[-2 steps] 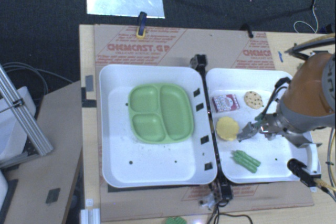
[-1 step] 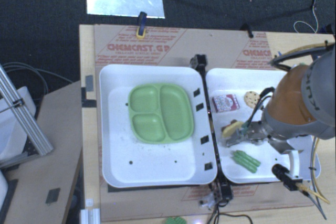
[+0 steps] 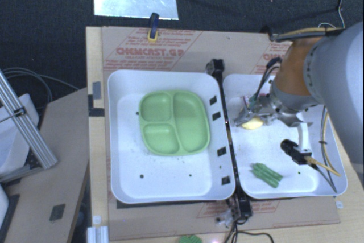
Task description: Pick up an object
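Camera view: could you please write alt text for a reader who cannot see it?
The robot arm reaches from the right into the right bin, its hand right at a small yellow thing. A green bundle lies nearer the front of that bin; the left bin holds a green divided plate.

The grey arm (image 3: 333,68) reaches in from the right — pincer (image 3: 249,117) pointing down.

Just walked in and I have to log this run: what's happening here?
The grey KUKA arm reaches into the right-hand white bin, its gripper down at a small yellow object near the bin's left wall. Whether it has hold of it I cannot tell. A green ridged object lies nearer the bin's front, apart from the gripper. The left white bin holds a green divided plastic plate.
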